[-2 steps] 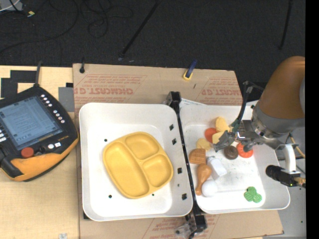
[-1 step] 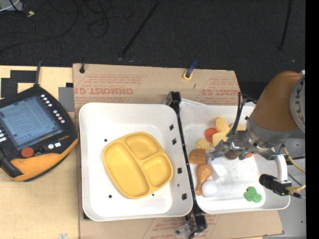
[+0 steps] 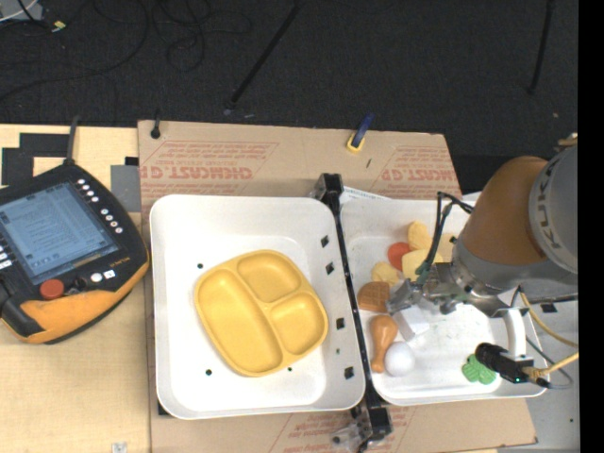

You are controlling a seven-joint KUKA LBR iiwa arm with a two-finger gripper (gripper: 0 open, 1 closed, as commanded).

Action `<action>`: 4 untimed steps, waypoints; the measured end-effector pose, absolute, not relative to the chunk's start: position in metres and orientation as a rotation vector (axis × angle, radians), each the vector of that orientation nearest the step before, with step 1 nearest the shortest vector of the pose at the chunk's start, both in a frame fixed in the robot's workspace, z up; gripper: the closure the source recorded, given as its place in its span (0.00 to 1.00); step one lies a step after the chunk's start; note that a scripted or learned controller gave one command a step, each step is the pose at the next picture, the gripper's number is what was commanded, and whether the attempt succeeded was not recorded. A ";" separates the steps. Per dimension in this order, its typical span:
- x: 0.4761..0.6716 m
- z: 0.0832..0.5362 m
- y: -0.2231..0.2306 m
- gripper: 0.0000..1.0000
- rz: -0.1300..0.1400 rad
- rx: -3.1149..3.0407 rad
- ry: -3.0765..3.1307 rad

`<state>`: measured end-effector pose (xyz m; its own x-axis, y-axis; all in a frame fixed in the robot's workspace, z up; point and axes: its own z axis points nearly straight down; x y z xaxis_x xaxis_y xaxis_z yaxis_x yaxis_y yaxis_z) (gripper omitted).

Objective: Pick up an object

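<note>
While the claw (image 3: 413, 295) hangs over the right bin (image 3: 444, 380), its grip impossible to judge, toy foods (image 3: 389, 333) crowd that bin's left wall; the cardboard-covered table (image 3: 94, 385) meets black floor.

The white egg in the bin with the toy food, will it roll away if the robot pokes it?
Probably, yes. The white egg looks smooth and rounded, so a nudge could send it rolling across the right bin. It sits against the brown drumstick-shaped piece, which might stop it on that side. Its smooth surface may also slip out of a pinch.
</note>
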<state>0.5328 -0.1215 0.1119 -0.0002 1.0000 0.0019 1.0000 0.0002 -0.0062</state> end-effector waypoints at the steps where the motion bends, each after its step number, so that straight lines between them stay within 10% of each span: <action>1: 0.534 0.090 -0.119 0.00 -0.002 -2.218 -2.219; 2: 0.533 0.100 -0.122 1.00 0.000 -2.228 -2.211; 4: 0.547 0.216 -0.125 1.00 -0.002 -2.223 -2.223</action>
<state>0.5469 -0.1253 0.2160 -0.0003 1.0000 -0.0004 1.0000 0.0003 0.0026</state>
